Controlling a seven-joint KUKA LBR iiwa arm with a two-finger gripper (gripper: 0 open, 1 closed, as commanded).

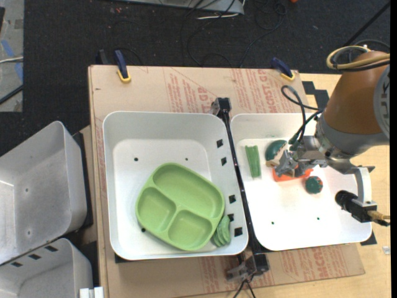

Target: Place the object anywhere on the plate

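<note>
A light green divided plate (180, 205) lies in the left bin (124, 135), toward its front. My gripper (289, 164) is low in the right bin (322, 228), directly over a small orange object (291, 176) that it partly hides. A dark green rounded piece (275, 148) sits just left of and behind the gripper. Another dark green ball (314, 184) rests to its right. A long light green stick (252, 160) lies near the right bin's left wall.
A ribbed green item (222, 231) sits at the plate's front right edge in the left bin. A divider wall (234, 166) separates the two bins. The arm's orange band (356, 98) looms over the right bin's back right. Grey tubs (37, 185) stand at the left.
</note>
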